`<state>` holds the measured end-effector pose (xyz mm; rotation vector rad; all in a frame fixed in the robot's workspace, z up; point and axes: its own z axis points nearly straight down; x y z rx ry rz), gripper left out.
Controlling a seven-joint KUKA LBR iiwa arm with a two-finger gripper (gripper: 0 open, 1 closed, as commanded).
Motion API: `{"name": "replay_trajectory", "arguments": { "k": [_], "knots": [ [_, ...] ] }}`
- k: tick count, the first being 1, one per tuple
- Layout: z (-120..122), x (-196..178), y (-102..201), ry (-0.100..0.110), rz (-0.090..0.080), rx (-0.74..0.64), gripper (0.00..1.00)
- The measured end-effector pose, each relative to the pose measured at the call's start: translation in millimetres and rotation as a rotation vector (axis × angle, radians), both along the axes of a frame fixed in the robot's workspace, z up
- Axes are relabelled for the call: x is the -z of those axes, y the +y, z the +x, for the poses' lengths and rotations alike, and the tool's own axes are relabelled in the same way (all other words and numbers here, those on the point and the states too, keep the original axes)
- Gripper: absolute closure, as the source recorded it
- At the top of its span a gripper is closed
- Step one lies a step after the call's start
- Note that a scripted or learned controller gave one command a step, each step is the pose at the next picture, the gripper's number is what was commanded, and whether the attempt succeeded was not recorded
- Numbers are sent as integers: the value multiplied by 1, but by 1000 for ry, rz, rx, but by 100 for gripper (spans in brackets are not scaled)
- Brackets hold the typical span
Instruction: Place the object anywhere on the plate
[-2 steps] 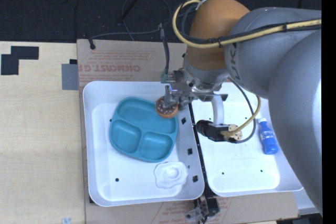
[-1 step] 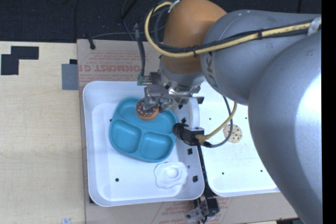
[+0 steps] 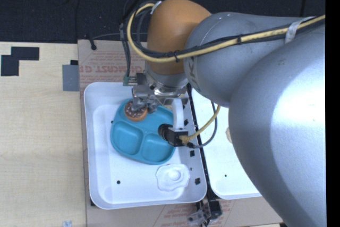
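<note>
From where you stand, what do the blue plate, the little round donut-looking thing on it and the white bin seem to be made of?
The blue plate looks like moulded plastic: even colour, soft sheen, rounded compartment ridges. The donut-like object seems a toy, perhaps plastic or rubber, brown with pink speckled topping; it is too small to be sure. The white bin looks like thin glossy plastic, with smooth rounded corners and bright reflections.

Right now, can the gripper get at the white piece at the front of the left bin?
Probably yes. The gripper sits over the donut at the blue plate's far edge, and the white piece lies bare on the bin floor in front of the plate, with nothing on top of it.
</note>
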<state>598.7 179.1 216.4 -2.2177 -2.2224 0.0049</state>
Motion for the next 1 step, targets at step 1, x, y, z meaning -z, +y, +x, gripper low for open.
{"name": "replay_trajectory", "arguments": {
  "k": [1],
  "knots": [
    [-1,-1,-1,0,0,0,0]
  ]
}}
